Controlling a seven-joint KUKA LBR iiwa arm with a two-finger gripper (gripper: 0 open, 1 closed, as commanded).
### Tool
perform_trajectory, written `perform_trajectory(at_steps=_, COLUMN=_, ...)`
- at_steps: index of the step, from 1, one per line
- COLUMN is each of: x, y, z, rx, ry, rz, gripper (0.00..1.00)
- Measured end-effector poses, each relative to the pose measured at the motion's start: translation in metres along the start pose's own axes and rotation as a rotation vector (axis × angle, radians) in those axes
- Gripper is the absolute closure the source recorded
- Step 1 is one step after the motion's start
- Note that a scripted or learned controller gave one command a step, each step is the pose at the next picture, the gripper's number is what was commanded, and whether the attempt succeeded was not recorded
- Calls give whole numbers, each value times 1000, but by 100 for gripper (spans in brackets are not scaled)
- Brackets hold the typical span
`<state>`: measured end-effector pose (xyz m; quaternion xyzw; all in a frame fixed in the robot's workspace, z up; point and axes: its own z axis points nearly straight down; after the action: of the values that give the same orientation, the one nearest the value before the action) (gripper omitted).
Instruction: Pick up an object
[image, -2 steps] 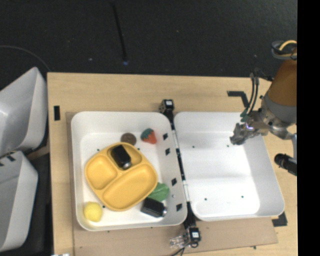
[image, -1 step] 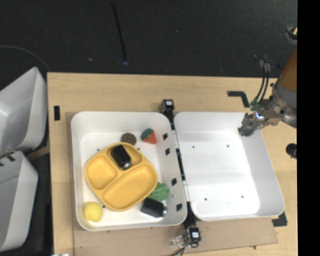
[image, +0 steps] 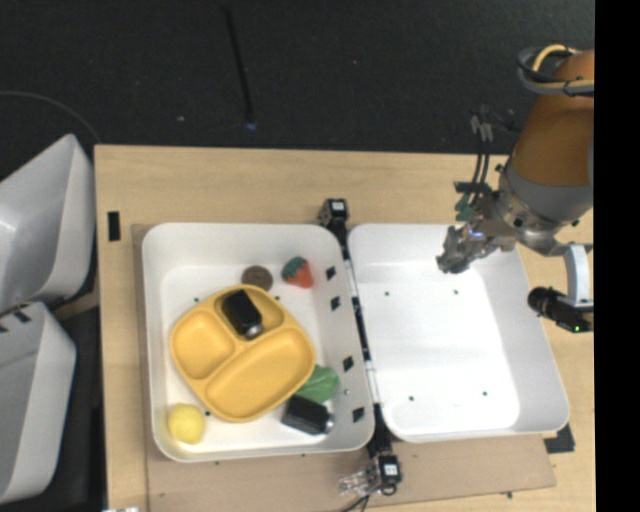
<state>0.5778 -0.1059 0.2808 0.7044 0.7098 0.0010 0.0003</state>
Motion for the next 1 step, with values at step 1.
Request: perform_trajectory(at_steps=1, x=44, y=1, z=15, rx=1, ry=-1, rz=2, gripper=100)
